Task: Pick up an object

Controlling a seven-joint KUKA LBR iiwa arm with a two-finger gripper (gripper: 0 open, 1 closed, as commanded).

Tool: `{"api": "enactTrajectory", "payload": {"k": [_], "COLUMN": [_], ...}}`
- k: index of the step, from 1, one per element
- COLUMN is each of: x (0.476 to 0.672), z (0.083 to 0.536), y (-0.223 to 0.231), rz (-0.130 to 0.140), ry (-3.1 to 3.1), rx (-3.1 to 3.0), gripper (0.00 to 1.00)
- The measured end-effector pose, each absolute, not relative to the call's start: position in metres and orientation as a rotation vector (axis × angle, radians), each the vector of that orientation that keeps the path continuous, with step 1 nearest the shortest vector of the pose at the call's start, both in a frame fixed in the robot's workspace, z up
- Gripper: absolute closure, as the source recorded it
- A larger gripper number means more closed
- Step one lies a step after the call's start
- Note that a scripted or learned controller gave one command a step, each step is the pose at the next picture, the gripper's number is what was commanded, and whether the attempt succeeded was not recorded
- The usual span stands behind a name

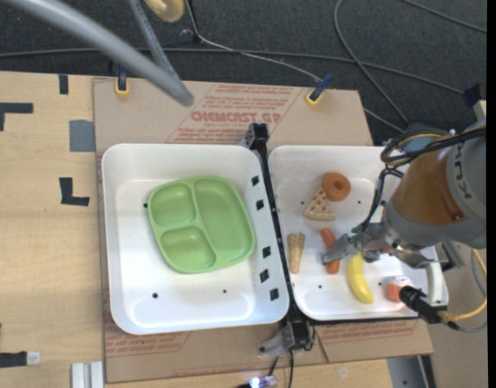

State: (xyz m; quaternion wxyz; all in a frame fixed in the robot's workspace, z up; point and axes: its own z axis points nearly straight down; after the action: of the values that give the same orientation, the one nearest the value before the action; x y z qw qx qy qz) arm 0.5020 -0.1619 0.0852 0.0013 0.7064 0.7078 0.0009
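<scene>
The right bin (312,297) holds several toy foods: a brown donut (337,186), a tan wedge (319,206), a beige cone (296,251), a small red-orange piece (328,240), a yellow banana (359,280) and a small orange-and-white item (392,288). My gripper (338,253) is low over the bin's middle, right against the red-orange piece and just above the banana's upper end. Part of the red-orange piece is hidden under it. I see no object lifted off the bin floor.
The left bin (118,241) holds a green divided plate (201,223). A black divider (268,225) runs between the bins. The arm's orange band (426,188) hangs over the right bin's right side. Cables (409,23) lie on the dark floor behind.
</scene>
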Motion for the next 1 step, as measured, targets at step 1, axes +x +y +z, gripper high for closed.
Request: {"api": "enactTrajectory", "payload": {"k": [1], "x": [0.5023], "z": [0.0963], "y": [-0.1632], "rz": [0.002], "ry": [2.218], "rx": [2.216], "gripper": [1.0]}}
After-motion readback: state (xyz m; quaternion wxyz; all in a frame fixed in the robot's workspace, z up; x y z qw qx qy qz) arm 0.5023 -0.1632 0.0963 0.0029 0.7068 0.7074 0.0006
